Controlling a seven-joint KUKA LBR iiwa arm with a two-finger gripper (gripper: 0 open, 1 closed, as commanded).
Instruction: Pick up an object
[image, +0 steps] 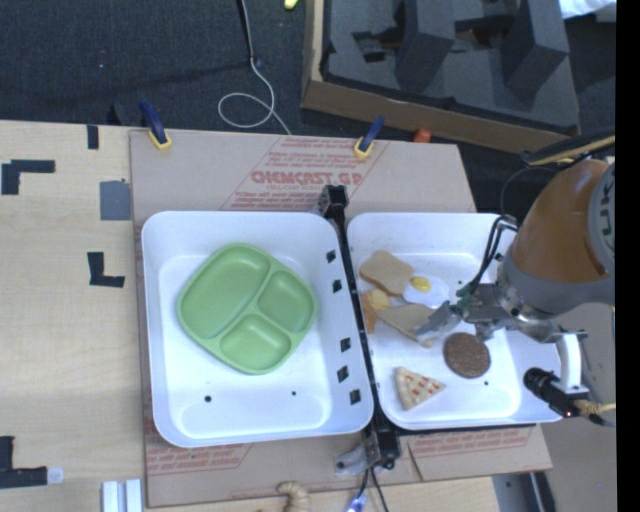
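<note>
My jaws (440, 322) sit low in the right bin (500, 232), over what's probably a bread slice (405, 318); can't tell if they're open, too blurry.

I am looking at the play food lying in the right bin (500, 405). A tan bread slice (386, 271) is sitting near the divider, with a fried egg (420, 286) touching its right edge. A beige wedge (408, 320) is lying flat just below them, a round brown patty (466, 355) is resting to its lower right, and a pizza slice (416, 386) is lying nearest the front wall.
</note>
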